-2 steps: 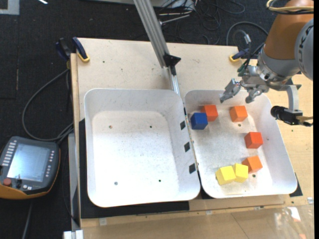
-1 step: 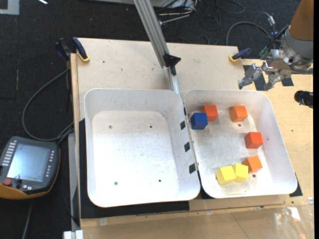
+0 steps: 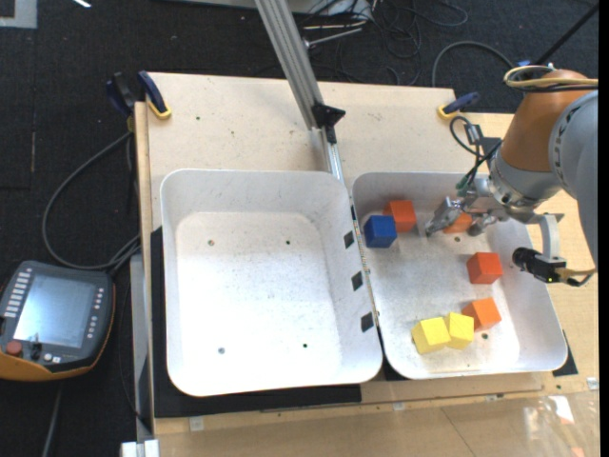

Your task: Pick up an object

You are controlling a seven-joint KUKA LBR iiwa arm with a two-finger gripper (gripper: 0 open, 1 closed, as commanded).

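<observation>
My gripper [image 3: 458,221] hangs over the back of the right bin [image 3: 533,350], reaching in from the right. A small orange block [image 3: 461,224] shows between its two grey fingers, and they are shut on it. Just left of the gripper sit an orange cube [image 3: 402,215] and a blue cube [image 3: 380,229], side by side and touching. A red-orange cube [image 3: 484,268] lies below the gripper, in the middle of the bin. Near the front edge lie another orange cube [image 3: 485,312] and two yellow cubes [image 3: 431,334] [image 3: 461,327].
The left bin [image 3: 190,255] stands beside the right one, sharing a raised divider with black tabs [image 3: 357,279]. A slanted metal pole [image 3: 290,50] runs down to the bins' back junction. Clamps [image 3: 152,98] [image 3: 459,105] hold the board's back corners. A teach pendant [image 3: 52,317] lies off the bench at left.
</observation>
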